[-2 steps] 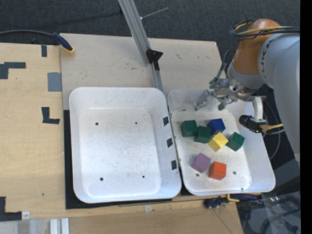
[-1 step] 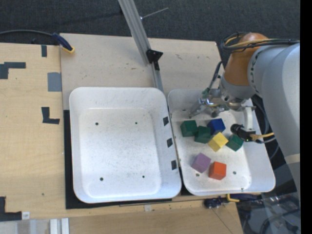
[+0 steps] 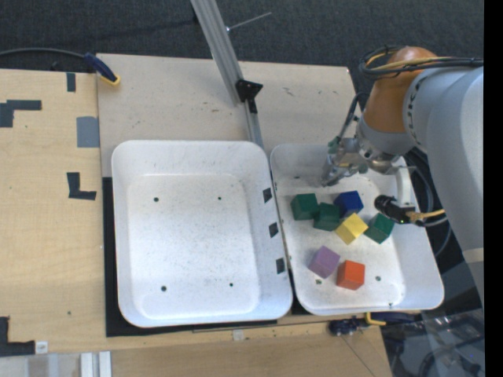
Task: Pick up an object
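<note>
Several small blocks lie in the right bin (image 3: 409, 289): a dark green block (image 3: 305, 206), a second green one (image 3: 327, 217), a blue block (image 3: 349, 203), a yellow block (image 3: 352, 228), a green block (image 3: 380, 228), a purple block (image 3: 324, 261) and an orange block (image 3: 350, 275). My gripper (image 3: 339, 168) hangs over the far part of that bin, just beyond the blue block and to the right of the dark green one. Nothing shows between its tips.
The left bin (image 3: 192, 234) sits beside the right one, a shared rim between them. A slanted metal rail (image 3: 228, 61) crosses the bench behind the bins. My grey arm with its orange band (image 3: 397, 104) fills the upper right.
</note>
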Robot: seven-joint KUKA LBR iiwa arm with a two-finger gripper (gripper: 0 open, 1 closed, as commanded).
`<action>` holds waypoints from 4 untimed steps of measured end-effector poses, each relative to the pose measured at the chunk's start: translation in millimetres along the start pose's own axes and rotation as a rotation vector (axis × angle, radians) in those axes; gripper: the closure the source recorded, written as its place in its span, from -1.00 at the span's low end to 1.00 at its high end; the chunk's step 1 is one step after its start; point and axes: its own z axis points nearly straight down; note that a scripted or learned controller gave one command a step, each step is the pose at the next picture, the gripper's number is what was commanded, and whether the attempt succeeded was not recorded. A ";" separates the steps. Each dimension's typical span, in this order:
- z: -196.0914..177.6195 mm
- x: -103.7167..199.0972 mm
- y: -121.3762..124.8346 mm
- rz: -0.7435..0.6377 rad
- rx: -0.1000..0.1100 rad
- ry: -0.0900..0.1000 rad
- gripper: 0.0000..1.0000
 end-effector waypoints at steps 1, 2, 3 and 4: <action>-61.8 -1.2 7.4 0.002 -0.008 0.000 1.00; -106.4 -3.4 13.2 0.002 -0.006 0.000 1.00; -150.9 2.3 13.4 0.001 -0.007 0.000 1.00; -184.4 2.7 14.1 0.002 -0.006 0.000 1.00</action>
